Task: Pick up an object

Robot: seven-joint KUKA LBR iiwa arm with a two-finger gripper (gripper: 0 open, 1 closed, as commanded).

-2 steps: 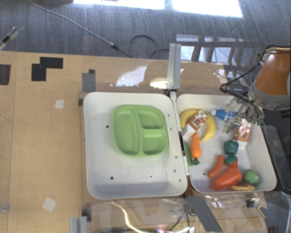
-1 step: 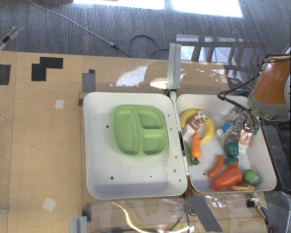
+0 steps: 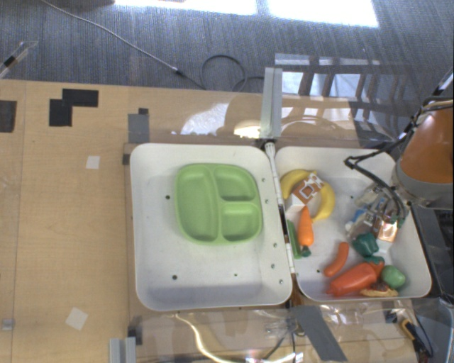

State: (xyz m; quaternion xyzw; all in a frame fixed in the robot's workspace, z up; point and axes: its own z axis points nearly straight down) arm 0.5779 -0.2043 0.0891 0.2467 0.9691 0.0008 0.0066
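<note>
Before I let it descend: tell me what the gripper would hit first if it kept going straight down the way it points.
Most likely the dark green toy vegetable right under the gripper in the right bin, with the red pepper just beyond. Depth is hard to judge from this slanted view.

A tan wooden table carries black tape squares. Beyond it lies grey ribbed carpet floor, crossed by a cable, with bright window glare.
</note>
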